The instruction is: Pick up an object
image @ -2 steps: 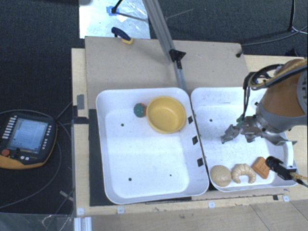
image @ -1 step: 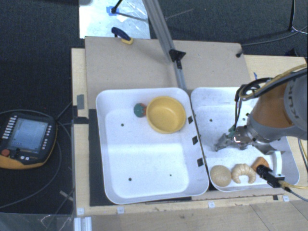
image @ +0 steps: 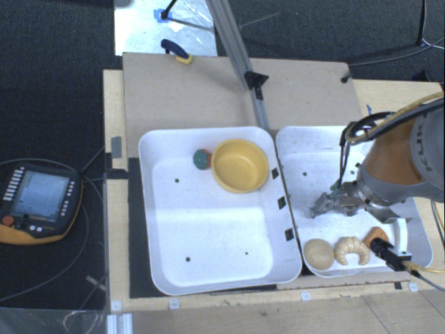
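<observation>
Objects for picking lie along the near edge of the right bin [image: 306, 152]: a round beige ball [image: 319, 253], a pale croissant-shaped piece [image: 352, 249] just beside it, and an orange piece [image: 377, 234] partly hidden by the arm. The tool [image: 325, 204] hangs over the middle of that bin, above and apart from these three; whether it is apart or together cannot be told. In the left bin [image: 208, 256], a yellow bowl [image: 240, 165] sits at the far side with a small green-and-red ball [image: 201, 159] touching its left edge.
</observation>
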